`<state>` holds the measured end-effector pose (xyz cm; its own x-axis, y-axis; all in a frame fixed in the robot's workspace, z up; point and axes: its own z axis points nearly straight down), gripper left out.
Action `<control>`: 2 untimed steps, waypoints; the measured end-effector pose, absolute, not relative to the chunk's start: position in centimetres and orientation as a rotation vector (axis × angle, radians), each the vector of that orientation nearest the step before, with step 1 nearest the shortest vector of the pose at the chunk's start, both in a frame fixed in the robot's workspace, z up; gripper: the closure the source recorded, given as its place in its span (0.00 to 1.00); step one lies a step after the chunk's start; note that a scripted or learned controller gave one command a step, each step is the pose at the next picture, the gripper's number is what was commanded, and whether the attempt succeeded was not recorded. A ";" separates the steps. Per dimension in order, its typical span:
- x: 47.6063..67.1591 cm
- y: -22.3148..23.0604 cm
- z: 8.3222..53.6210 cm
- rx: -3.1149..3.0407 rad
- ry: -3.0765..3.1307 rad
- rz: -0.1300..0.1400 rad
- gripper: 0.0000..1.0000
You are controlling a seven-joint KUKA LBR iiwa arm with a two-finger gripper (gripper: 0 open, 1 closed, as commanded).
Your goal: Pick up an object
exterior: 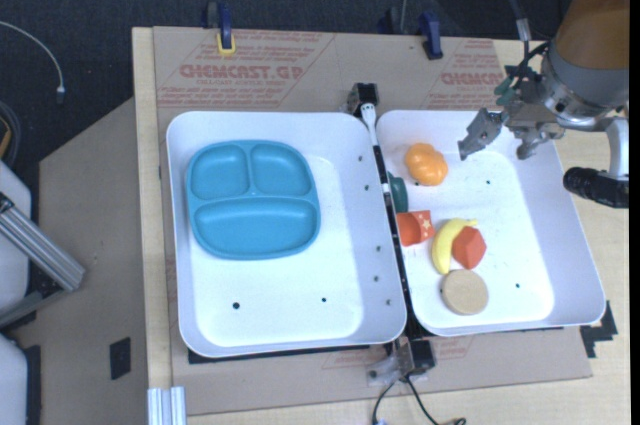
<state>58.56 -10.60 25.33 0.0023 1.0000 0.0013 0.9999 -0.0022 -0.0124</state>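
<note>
The gripper (500,137) hangs over the top part of the right bin (560,213). Its two fingers are spread apart, and nothing is between them. One finger (478,135) points down toward 8 o'clock and the other finger (528,143) sits at its 3 o'clock side. The grey arm with its orange band (598,8) comes in from 1 o'clock.

Near the gripper, at its 8 o'clock, lies an orange fruit (426,164). It is close to the left finger but not touching it.

Farther down, at 6 o'clock from the orange fruit, is a small red block (413,227) by the left wall of the right bin. Just above it, against that wall, is a little green thing (398,194). At 3 o'clock from the red block lies a yellow banana (445,246), and a red fruit (469,247) rests against the banana. Right below them, at 6 o'clock, is a round tan disc (465,293).

The left bin (290,313) sits at 9 o'clock from the right bin, with their sides together. In it lies a blue plate (254,199) with three sections, in the upper left part.
</note>
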 end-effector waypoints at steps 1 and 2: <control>58.8 -10.6 26.0 -2.221 -2.221 0.001 0.00; 59.6 -10.7 21.1 -2.218 -2.218 0.006 0.00</control>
